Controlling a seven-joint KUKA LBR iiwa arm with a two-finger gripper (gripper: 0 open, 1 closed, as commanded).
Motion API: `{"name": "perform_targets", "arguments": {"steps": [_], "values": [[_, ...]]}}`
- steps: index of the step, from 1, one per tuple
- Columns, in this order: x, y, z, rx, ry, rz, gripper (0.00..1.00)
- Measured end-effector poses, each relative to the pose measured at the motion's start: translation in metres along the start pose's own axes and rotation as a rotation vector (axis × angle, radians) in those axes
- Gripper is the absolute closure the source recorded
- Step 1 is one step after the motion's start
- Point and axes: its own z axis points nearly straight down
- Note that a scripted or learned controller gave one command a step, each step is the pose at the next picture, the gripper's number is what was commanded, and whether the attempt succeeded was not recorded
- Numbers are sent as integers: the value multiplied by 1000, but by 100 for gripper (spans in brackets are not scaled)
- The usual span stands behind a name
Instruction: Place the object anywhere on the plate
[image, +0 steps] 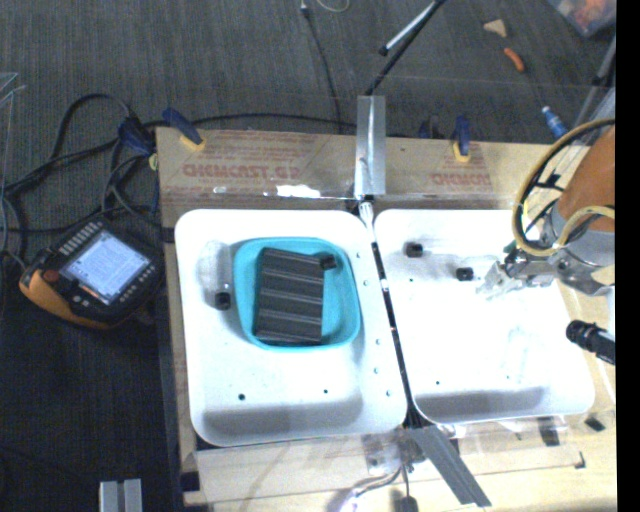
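Right now you have the dark grey ribbed block lying flat on the blue plate, which sits in the left bin. The block covers most of the plate's middle, with blue rim showing all around it, and a small dark piece rests at the block's upper right corner, touching or just beside it. To the plate's left, you can see a clear, pale object against the bin floor and a small black item just beside the plate's edge. Your arm comes in from the right, with its orange band above the wrist, and the gripper sits over the upper right part of the right bin, well apart from the plate. Whether its fingers are spread or closed you cannot tell from this view, since they blur into the white bin floor. Two small black bits lie in that bin near the gripper: one toward the upper left and another just beside the gripper's tip. On the floor to the left of the bench, a handheld control pendant lies with its screen lit.
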Motion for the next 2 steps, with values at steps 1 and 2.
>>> {"name": "perform_targets", "arguments": {"steps": [1, 2], "values": [[0, 0, 0, 0, 0, 0, 0], [0, 0, 0, 0, 0, 0, 0]]}}
